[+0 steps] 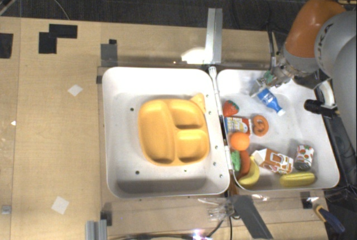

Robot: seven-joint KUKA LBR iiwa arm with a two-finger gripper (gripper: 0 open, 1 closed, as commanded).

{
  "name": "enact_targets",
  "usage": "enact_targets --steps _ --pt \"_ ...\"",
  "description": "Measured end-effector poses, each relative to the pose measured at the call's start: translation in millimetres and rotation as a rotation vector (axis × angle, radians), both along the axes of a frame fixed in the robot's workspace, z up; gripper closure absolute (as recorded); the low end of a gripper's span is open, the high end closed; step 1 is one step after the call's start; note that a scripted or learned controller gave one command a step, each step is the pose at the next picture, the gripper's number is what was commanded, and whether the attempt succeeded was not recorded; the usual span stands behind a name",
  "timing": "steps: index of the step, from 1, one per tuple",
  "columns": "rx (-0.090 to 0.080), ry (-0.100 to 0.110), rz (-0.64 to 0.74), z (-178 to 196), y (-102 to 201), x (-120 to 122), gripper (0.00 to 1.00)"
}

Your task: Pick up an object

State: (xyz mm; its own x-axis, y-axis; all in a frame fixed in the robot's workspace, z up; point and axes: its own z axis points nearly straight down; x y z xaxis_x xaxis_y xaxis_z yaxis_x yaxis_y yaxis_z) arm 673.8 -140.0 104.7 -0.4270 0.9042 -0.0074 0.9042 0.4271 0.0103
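My gripper (271,78) hangs in the far part of the right bin (321,138), just above the blue-and-white packet (269,99), which lies tilted on the bin floor with bare white around it. I cannot tell from here whether my gripper is apart, together, or on anything, and nothing is plainly seen between its tips.

I judge the packet the likeliest thing to pick. The risks I see: it looks flat and slick, so closing could skate it sideways or pinch only a corner and drop it on the lift. Beyond the packet, the bin's far wall is near; a descent a little off could strike that rim.

Nearer than the packet the crowd begins: a strawberry (230,107), a small carton (237,124), a brown ring (260,125), an orange (240,141), a banana (250,173), a juice box (274,161), a can (303,157) and a yellow piece (297,178). Right of the packet is open floor. Left of it, past the divider, the left bin (114,138) holds a yellow tray (172,131).
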Motion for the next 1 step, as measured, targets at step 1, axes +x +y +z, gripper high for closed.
enact_targets --steps 1 --pt "0.009 0.000 -0.431 85.1 83.1 -2.0 1.00"
